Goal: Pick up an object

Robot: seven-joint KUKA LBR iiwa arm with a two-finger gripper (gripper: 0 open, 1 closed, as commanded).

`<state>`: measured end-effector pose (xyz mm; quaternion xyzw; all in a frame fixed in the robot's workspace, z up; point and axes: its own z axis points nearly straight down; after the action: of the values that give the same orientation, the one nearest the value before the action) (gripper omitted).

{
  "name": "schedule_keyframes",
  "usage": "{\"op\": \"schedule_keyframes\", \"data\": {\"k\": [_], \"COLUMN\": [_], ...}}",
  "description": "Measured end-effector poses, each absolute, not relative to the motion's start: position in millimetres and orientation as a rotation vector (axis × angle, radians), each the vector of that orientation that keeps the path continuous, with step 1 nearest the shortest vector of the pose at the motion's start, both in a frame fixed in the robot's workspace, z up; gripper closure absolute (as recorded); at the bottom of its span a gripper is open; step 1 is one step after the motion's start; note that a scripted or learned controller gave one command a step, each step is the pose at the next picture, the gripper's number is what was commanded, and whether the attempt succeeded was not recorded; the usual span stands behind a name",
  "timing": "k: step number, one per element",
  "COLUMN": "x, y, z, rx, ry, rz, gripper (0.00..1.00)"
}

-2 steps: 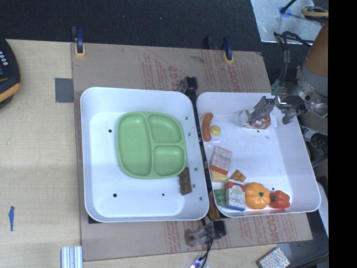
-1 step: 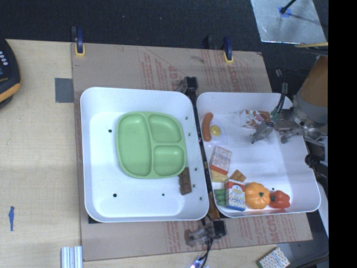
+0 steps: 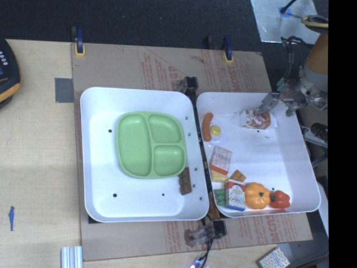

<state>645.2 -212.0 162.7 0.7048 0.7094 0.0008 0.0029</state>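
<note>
Wooden bench (image 3: 39, 149) carries a brown cardboard sheet (image 3: 167, 66), clamped at its far edge by two blue clips (image 3: 78, 41), and beyond the bench lies dark floor. On the cardboard sit two shallow white bins side by side, edges touching. All places below are told from the right bin (image 3: 290, 155).

To its left stands the left bin (image 3: 97, 194), which holds a pale green plate (image 3: 150, 144) with three compartments, lying flat near that bin's middle. A small brown block (image 3: 184, 182) lies between the plate and the shared edge.

From beyond the right bin's far right corner the grey arm (image 3: 312, 77) reaches in. Its gripper (image 3: 266, 108) hangs over the far right part of the bin, right above a small crinkled packet (image 3: 257, 119) with red and white print; whether the fingers are spread or pinched, or touch the packet, cannot be told.

Along the bin's near edge lie an orange pumpkin (image 3: 257, 195), a red pepper (image 3: 280, 199) touching the pumpkin's right side, and a green and white carton (image 3: 234, 197) on its left. Further in are a white and red packet (image 3: 220, 159) and an orange wedge (image 3: 237, 176). At the far left lie a sausage (image 3: 207, 125) and a yellow ball (image 3: 215, 131), just beside each other.
</note>
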Motion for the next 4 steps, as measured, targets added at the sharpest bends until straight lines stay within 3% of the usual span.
{"op": "schedule_keyframes", "data": {"k": [1,2,3,4], "x": [536.5,608.6,655.0,552.6], "y": [-162,-168,-214,-175], "z": [87,107,154,115], "rx": [2.23,2.211,2.21,2.229], "ry": [2.237,2.225,2.221,2.234], "rz": [-0.014,0.004,0.002,-0.012], "gripper": [0.0,0.0,0.0,0.0]}}
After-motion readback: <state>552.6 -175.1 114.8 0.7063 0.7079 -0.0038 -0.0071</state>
